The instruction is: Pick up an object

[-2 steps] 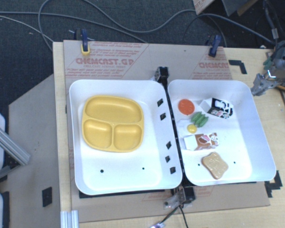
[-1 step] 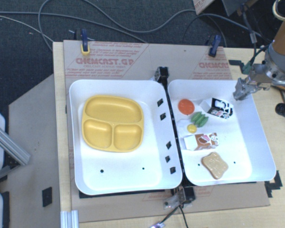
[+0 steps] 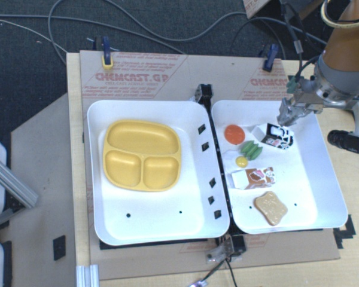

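arm (image 3: 345,46) cut by right edge — upper part unseen

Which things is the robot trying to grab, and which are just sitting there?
For the job: the tool; black-and-white toy cow; round orange-red toy; green toy vegetable; small carton; toast-shaped toy.

Just lying about: yellow divided plastic tray; blue clamps; cables.

Dark grey carpet (image 3: 36,52) spreads across the floor, thin cables (image 3: 167,37) looping over it. A pale wooden desk (image 3: 54,178) sits on top, blue clamps (image 3: 106,51) gripping its far edge.
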`<state>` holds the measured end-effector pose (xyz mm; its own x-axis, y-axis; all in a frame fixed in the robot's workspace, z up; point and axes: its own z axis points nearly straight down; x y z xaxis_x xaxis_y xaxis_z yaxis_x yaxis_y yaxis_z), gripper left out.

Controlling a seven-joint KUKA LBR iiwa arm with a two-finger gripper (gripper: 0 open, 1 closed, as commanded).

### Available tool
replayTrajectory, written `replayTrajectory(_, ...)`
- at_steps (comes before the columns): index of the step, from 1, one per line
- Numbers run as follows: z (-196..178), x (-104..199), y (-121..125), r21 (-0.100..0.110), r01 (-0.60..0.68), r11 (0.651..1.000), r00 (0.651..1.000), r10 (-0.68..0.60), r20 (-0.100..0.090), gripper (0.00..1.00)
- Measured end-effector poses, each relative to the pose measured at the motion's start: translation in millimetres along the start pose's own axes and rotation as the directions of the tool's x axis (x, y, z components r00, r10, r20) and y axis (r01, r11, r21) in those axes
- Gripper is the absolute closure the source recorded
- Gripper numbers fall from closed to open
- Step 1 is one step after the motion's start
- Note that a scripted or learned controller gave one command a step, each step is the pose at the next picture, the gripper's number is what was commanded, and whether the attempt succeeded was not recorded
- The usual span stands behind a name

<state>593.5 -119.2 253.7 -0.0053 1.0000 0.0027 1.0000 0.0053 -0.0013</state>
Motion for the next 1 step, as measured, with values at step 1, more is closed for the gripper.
replayTrajectory(1,3.6,64.3,-8.2,0.002,0.002,1.0,1.0,-0.002,-0.001,1.0)
